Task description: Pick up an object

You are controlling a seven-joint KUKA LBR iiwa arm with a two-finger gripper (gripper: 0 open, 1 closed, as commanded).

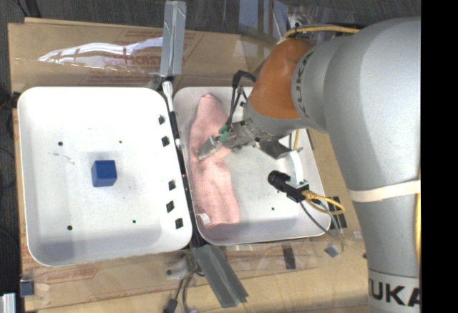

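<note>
From where I stand, the arm (pixel 336 89) is leaning in over the right of the 2 white bins (pixel 247 233), with its gripper (pixel 211 148) down low over a pink cloth (pixel 213 175) that lies lengthways along that bin's left side. The tip looks to be touching or just above the cloth's middle. At this slant I cannot tell how the gripper is set, nor whether any cloth is caught in it.

The left bin (pixel 43 233) holds 1 small blue cube (pixel 104 172), well apart from the arm.

I judge this the reach-and-grasp step, aimed at the cloth and not the cube. Nothing looks lifted yet; the cloth lies flat. The next move, as I read it, calls for a firm pinch on a fold, then a straight rise high enough for the limp fabric to hang free of the bin wall.
</note>
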